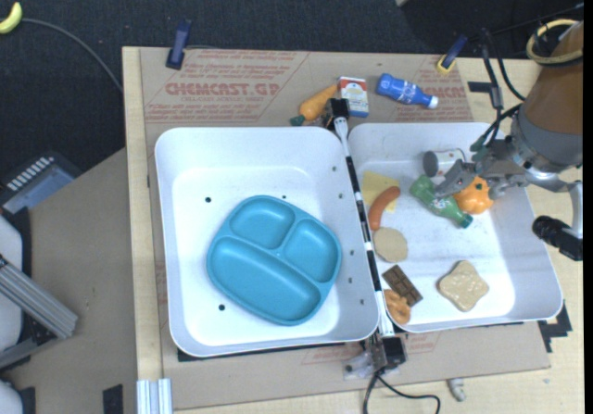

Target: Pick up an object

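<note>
My gripper (460,179) hangs low over the upper middle of the right bin (528,264), at the end of the grey arm with its orange band (559,93). Right under it lie a small orange fruit (478,201) and a green bottle (443,203) on its side, the two touching. A grey cylinder (431,162) lies just left of the gripper. Further left in this bin are a red sausage (383,206) on a yellow slice (373,184), a tan cookie (390,244), a brown waffle piece (401,282) and a bread slice (462,285).
The left bin (185,171) holds a blue divided plate (273,257). Behind the bins, on the board, lie a blue bottle (406,91), a small carton (353,95) and a carrot (318,103). A black divider (357,208) runs between the bins.
</note>
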### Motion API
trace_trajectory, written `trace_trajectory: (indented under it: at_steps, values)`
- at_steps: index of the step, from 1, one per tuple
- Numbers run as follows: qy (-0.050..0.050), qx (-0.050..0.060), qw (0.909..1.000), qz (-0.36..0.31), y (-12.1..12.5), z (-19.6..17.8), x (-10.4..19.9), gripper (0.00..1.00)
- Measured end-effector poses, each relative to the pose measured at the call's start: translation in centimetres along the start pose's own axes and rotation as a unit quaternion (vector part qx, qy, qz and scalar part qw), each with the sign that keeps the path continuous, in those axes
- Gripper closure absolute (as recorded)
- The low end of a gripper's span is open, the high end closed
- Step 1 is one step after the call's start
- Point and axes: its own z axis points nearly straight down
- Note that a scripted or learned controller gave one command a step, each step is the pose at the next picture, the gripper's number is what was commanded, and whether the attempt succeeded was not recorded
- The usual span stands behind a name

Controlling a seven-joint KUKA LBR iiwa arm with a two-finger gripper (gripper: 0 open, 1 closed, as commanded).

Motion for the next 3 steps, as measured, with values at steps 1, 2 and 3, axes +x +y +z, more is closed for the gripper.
trace_trajectory:
  at_steps: [1, 2, 3]
  values:
    - [0.002, 0.0, 1.0, -0.001, 4.9, 10.3, -6.3, 0.0]
    - [0.0, -0.001, 1.0, -0.001, 9.5, 10.2, -0.6, 0.0]
    - [-0.001, -0.005, 1.0, -0.001, 9.7, 8.8, -0.7, 1.0]
